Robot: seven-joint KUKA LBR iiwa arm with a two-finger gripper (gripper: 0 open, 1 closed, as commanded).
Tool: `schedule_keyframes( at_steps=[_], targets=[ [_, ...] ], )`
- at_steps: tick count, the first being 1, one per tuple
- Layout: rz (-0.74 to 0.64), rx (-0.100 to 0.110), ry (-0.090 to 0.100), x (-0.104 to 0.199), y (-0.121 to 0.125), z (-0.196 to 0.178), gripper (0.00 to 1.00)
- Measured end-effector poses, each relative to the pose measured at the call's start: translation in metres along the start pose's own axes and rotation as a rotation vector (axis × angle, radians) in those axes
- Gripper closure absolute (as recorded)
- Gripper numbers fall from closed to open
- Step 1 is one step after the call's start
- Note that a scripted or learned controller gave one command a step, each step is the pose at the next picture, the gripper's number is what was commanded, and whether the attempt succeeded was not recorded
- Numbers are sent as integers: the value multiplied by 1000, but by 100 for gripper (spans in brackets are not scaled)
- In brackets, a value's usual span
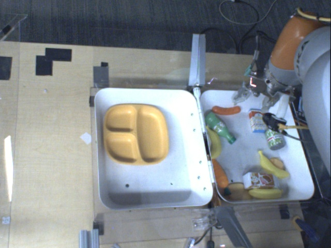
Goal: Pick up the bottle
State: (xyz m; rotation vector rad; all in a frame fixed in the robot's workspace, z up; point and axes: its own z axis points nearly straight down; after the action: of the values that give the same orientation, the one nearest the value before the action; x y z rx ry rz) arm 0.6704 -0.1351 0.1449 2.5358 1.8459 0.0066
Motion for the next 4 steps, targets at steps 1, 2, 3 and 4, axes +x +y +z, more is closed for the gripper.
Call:
schedule_keyframes(
  at_steps=[1, 2, 3, 4],
  targets=[
    [-117, -1, 0, 29, -42, 50, 0],
    [101, 37, -5, 25, -22, 46, 0],
    [-174, -7, -4, 30, -45, 54, 0],
    [-315, -7, 2, 12, -80, 54, 0]
  ],
)
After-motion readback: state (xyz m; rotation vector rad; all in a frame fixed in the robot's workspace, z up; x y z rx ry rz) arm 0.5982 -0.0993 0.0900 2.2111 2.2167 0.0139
